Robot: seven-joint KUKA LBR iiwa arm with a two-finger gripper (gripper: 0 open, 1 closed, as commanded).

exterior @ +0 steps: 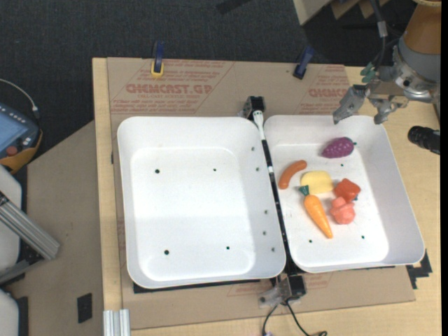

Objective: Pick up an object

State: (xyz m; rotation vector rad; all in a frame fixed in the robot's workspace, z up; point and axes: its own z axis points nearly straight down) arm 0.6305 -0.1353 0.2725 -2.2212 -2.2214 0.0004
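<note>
The gripper [365, 108] hangs over the far edge of the right bin [392, 187], its fingers [348, 108] spread apart with nothing between them. Below it in that bin lie the toys: purple grapes [339, 147] nearest the gripper, an orange-red sausage [292, 173] lying aslant, a pale yellow lemon [318, 182], a carrot [318, 215] with a green top — pointing toward the near rim — a red pepper [347, 188] and a pink-red piece [343, 211] just beside it. The left bin [140, 145] sits alongside on the tabletop [210, 79].
</note>
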